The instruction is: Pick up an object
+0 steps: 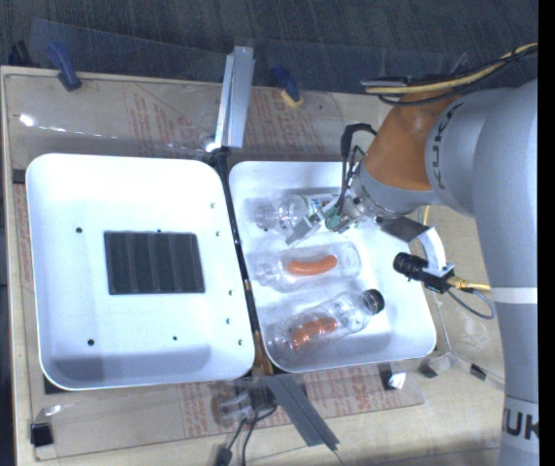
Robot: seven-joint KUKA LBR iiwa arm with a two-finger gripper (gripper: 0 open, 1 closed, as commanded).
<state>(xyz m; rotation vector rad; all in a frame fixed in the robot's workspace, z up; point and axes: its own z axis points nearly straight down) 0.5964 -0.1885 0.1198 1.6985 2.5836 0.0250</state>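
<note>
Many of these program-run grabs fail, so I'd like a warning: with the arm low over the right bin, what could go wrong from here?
1. The end effector sits among clear plastic bottles lying close together; the fingers may slip on one or nudge its neighbours instead of gripping.
2. It works near the right bin's far wall, so the wrist could clip the rim.

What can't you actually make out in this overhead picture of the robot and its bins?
- Claw: small and glary in the camera view, so open or shut is unclear.
- Clear bottles in the right bin: glare blurs their outlines; the count is uncertain.
- Arm: cut off by the right edge.
</note>
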